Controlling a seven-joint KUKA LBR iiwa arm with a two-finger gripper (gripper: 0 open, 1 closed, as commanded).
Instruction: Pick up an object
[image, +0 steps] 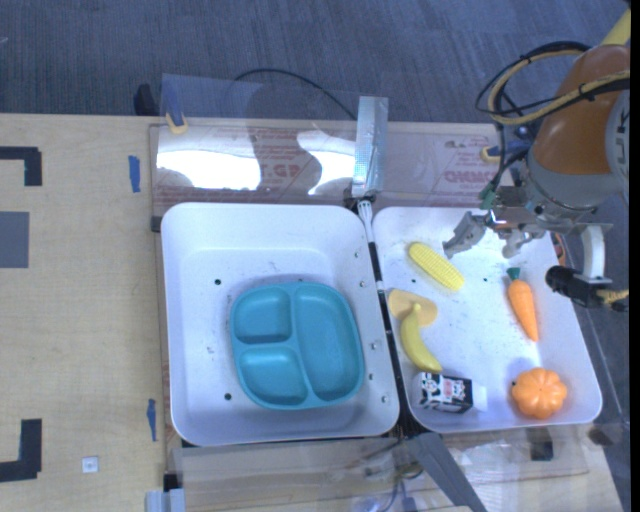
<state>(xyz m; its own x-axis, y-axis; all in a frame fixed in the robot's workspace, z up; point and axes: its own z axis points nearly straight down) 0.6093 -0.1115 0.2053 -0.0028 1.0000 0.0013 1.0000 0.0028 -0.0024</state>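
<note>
Hovering above the far part of the right-hand shallow white bin (590, 395), the two-finger gripper (490, 236) looks to be in the approach step of a pick: nothing sits between its fingers (462, 238), which are spread apart and empty. By my reading, no object has been lifted yet.

Candidates all lie in that right bin. A yellow ear of toy corn (435, 267) rests just below and to the left of the gripper, lying at a slant. An orange toy carrot with a green tip (522, 306) lies just below the gripper's right side, pointing toward the near edge. Farther toward the near rim are a yellow toy banana (414, 330), a small black-and-white carton (446, 392) and a round orange toy pumpkin (540, 392). A teal divided plastic plate (297, 344) sits in the left-hand white bin (200, 240), well apart from the gripper.

The next move probably calls for choosing the corn or the carrot, centring the open fingers across its narrow width, and descending before closing.

The grey arm with its orange band (580, 110) reaches in from the right, wrist bent downward so the gripper points into the bin at a slight tilt toward the left.
</note>
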